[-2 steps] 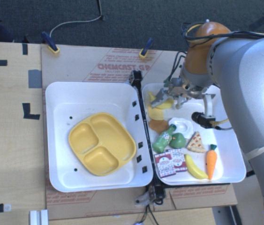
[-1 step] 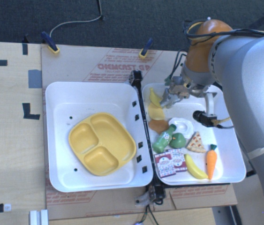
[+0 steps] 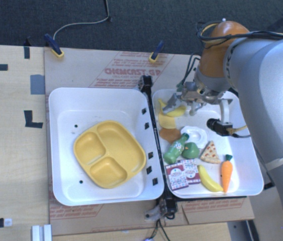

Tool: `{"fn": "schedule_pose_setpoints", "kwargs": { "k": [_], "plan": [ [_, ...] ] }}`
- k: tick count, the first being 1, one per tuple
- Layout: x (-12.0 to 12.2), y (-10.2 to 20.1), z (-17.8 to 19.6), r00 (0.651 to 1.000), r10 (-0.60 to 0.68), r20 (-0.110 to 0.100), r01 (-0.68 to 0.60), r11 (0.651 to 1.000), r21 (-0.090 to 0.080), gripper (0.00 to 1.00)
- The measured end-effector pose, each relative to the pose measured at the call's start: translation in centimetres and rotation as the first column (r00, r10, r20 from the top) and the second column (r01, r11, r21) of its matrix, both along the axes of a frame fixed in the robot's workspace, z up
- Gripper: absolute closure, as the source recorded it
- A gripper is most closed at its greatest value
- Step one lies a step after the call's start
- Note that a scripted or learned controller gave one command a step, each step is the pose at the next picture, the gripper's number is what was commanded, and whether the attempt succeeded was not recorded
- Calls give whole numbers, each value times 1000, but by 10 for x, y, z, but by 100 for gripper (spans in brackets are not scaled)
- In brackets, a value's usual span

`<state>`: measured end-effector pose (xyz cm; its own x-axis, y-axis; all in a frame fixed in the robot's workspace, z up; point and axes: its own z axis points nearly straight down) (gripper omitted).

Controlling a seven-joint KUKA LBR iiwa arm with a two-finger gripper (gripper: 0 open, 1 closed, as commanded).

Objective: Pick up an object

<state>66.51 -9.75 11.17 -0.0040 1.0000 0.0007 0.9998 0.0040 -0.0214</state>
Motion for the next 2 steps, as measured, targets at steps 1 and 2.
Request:
{"fn": "schedule_pose_setpoints", "kwargs": {
  "k": [1,2],
  "plan": [
    [3,3,-27,1000,-3,16,3,1000,-3,0],
    [0,2,-18,1000,-3,1,3,1000,-2,100]
  ]
}}
